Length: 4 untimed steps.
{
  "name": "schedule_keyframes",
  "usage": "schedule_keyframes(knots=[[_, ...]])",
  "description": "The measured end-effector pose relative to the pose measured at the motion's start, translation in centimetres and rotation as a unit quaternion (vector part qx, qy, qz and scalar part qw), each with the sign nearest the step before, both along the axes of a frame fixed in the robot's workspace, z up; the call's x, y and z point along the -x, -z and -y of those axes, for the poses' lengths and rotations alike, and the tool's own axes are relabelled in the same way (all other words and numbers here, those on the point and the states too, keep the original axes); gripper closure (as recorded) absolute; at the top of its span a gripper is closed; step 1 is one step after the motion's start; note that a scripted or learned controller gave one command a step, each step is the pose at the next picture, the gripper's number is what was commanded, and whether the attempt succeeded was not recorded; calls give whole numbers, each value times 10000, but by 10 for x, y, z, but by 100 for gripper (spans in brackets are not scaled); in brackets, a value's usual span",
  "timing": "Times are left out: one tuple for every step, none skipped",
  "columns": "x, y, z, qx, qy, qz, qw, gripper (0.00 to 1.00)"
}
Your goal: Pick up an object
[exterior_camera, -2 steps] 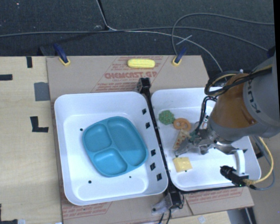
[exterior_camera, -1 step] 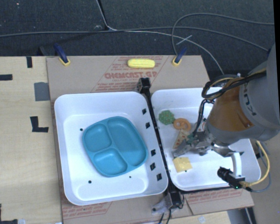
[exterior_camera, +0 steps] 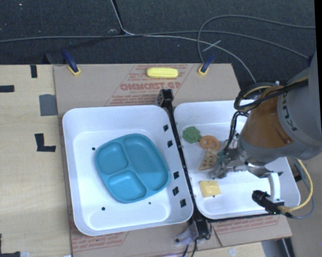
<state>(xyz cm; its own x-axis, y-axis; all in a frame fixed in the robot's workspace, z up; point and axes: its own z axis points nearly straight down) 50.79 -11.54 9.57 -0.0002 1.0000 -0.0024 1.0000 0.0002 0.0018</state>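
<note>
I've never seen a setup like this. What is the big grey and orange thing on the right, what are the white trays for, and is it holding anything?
The picture comes from one camera fixed above a bench, looking down at a slant. The grey and orange thing is a robot arm reaching in from the right; its job is to pick up an object. At its tip sits a gripper, lowered into the right bin.

That bin holds small toy foods: a green piece, an orange round one, a tan wedge and a yellow square. The gripper is right beside the wedge, but the view is too unclear to say that it holds anything.

The left bin holds a blue divided plate. A yellow toy corn lies on the cardboard behind the bins.
</note>
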Motion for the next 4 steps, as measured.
schedule_keyframes(knots=[[-9,-46,-1,-9,-6,5,10000,100],[-17,-99,7,-5,-4,12,10000,100],[-17,-141,8,-7,-5,7,10000,100],[-31,-128,-41,-14,-26,-19,10000,100]])
